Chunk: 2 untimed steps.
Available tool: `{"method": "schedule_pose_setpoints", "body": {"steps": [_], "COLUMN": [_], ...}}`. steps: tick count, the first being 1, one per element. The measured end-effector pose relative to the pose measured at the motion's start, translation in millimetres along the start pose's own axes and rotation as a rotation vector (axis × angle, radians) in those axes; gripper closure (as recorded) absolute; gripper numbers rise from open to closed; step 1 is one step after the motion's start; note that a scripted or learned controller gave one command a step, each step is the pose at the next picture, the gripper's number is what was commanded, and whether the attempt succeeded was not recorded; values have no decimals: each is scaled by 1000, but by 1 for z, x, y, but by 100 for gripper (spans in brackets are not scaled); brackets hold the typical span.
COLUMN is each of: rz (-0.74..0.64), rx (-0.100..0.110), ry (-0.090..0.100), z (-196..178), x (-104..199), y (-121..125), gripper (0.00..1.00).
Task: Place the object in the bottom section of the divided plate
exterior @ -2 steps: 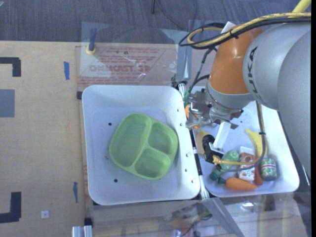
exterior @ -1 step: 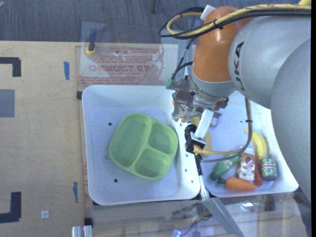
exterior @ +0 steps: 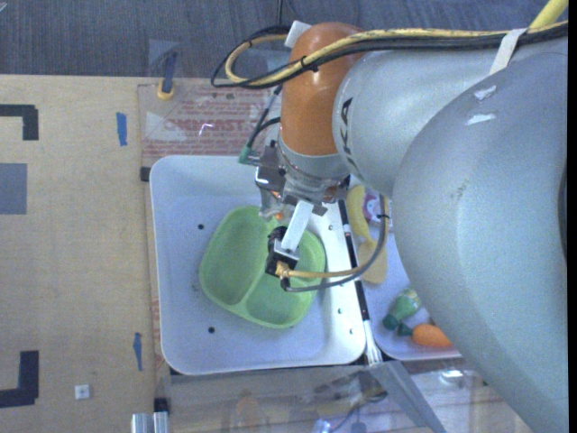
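A green divided plate [exterior: 236,264] lies in the left white bin [exterior: 180,242], with one large section on the left and smaller sections on the right and bottom. The gripper [exterior: 273,213] hangs over the plate's upper right rim, under the orange wrist band. The wrist hides its fingertips, and nothing shows between them. A yellow banana [exterior: 368,234] lies in the right bin, close beside the arm.
The right bin [exterior: 397,343] also holds a toy carrot [exterior: 431,336] and a small green item [exterior: 401,309], partly hidden by the grey arm. The wooden bench [exterior: 72,242] spreads out to the left, with blue tape marks.
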State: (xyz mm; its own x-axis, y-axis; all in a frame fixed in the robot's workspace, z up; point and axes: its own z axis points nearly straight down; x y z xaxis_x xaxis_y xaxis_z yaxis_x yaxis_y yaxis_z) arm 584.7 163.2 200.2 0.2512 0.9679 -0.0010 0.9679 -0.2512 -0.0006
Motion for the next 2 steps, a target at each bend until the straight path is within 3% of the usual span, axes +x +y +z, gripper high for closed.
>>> {"method": "schedule_pose_setpoints", "body": {"steps": [1,2], "rz": [45,45], "rx": [5,4], "ry": [-1,-1], "z": [8,8], "x": [53,53], "y": [-51,-51], "gripper": [100,0]}}
